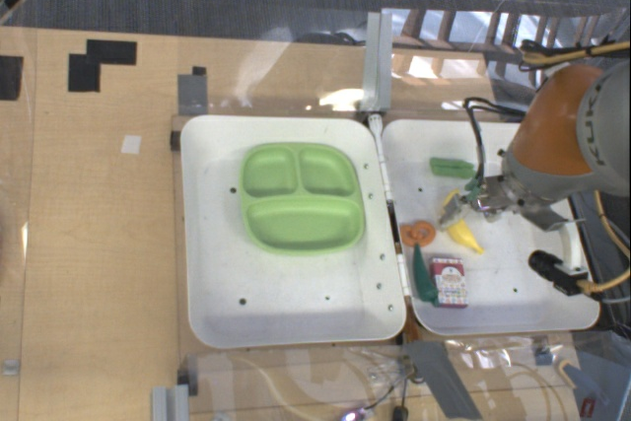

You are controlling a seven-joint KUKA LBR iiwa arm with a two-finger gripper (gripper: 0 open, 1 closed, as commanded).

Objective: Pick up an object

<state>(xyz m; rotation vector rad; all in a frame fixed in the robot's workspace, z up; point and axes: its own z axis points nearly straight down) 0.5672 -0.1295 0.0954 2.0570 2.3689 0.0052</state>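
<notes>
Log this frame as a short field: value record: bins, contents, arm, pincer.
left bin: holds a green divided tray
right bin: holds a green block, yellow piece, orange ring, dark green stick, small red-and-white box
arm: reaches in from the right, over the right bin
pincer: low, above the yellow piece, below the green block
grasp: nothing seen between the tips
</notes>
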